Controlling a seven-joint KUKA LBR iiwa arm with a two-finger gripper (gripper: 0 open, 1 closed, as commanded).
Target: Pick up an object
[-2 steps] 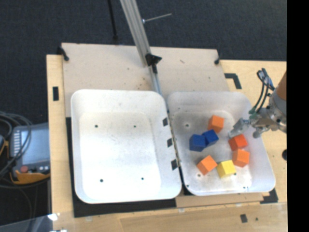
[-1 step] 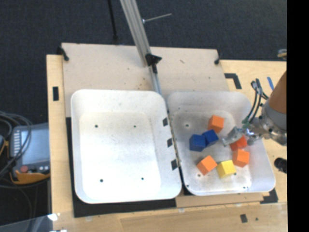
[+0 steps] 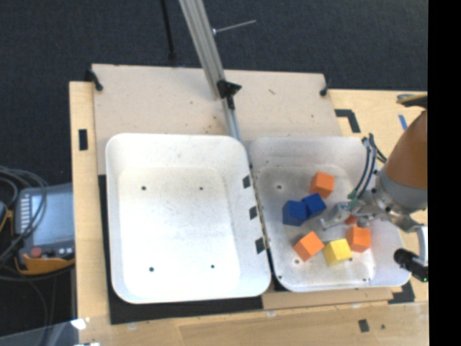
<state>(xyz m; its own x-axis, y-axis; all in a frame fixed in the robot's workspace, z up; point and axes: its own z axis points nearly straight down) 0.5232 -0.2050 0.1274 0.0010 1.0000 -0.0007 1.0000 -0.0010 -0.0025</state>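
Camera view: claw [image 3: 344, 215], grip state unclear, among blue blocks [image 3: 302, 209], orange cubes [image 3: 310, 245].

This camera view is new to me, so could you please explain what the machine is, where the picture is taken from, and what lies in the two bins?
The picture comes from one fixed camera above the bench, looking down at a slant. The grey shape with the orange band at the right is a robot arm, moved by a program. At its end is a gripper that reaches down into the right bin. That bin holds small blocks: two blue blocks touching each other, an orange block above them, another orange block below, a yellow block beside it, and a reddish-orange block close to the gripper. I cannot tell whether anything is held. The left bin lies alongside.
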